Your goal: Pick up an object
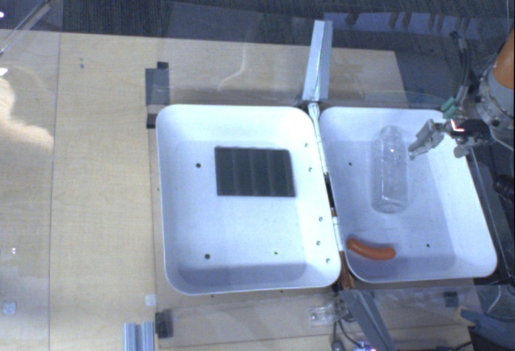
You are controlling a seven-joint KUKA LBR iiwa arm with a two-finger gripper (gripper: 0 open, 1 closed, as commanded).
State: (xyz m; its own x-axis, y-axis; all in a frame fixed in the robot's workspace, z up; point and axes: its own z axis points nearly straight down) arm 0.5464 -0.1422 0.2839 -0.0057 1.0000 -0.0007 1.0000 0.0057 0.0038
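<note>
A clear plastic bottle (390, 168) lies lengthwise in the right bin (467, 253). Near that bin's front left corner rests a small orange sausage-shaped piece (371, 249). My gripper (441, 144) hangs over the bin's far right part, just right of the bottle's top end and apart from it. It is open, with nothing between its fingers; the left fingertip (420, 143) points toward the bottle.
The left bin (181, 204) holds a flat dark grey ribbed rectangle (253, 172). A metal divider post (317, 59) rises behind the seam between the bins. Wooden bench surface lies to the left and behind.
</note>
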